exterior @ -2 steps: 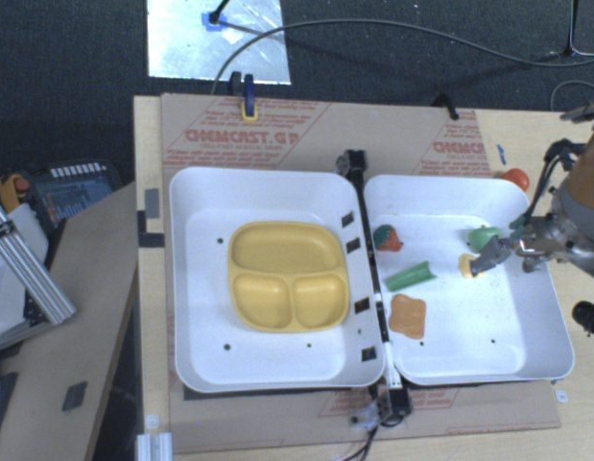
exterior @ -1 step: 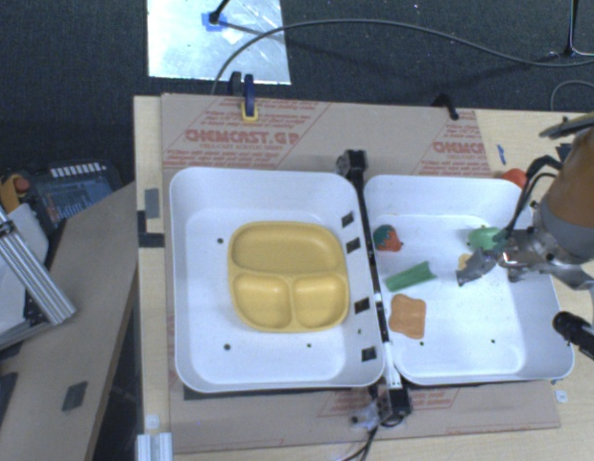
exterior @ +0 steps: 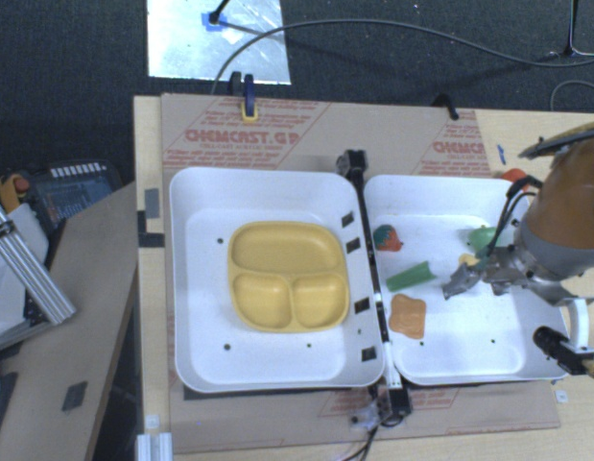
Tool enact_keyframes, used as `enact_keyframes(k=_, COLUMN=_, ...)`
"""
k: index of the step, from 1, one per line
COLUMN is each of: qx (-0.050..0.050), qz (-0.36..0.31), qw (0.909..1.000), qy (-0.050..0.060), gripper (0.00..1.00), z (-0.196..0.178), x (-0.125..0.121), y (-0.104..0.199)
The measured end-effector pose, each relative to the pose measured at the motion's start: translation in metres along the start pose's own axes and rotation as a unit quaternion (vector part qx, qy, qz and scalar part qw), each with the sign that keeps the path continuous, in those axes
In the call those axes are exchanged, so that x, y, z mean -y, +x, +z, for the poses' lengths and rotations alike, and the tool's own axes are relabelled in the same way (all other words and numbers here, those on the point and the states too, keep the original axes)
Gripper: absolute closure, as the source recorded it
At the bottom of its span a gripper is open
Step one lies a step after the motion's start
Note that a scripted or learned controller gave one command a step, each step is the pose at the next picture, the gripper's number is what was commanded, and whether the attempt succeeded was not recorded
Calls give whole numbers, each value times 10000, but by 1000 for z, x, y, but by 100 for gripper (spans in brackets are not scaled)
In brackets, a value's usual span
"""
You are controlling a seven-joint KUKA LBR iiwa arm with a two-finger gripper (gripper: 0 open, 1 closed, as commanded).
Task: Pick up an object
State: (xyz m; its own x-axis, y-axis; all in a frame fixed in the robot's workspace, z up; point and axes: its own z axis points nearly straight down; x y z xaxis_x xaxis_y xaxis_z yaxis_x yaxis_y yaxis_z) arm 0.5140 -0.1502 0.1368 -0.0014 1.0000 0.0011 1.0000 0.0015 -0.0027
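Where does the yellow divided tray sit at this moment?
The yellow divided tray lies in the middle of the left white bin, across the central divider from the green block and orange piece.

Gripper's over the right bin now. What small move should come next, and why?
Probably ease the gripper slightly left and down toward the green block. It lies just left of the gripper on the right bin floor, apart from the orange piece.

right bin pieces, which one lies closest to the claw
The green block lying at a slant mid-bin. It sits just left of the claw, while the orange piece lies lower left and the red-and-green piece lies farther up-left.
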Motion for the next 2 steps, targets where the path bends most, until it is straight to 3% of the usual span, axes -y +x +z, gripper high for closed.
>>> enact_keyframes(k=1, qx=-1, qz=0, qw=10000, qy=0, gripper=0, z=52, x=0, y=1)
enact_keyframes(k=2, qx=9, qz=0, qw=10000, qy=-23, gripper=100, z=39, x=-1, y=0)
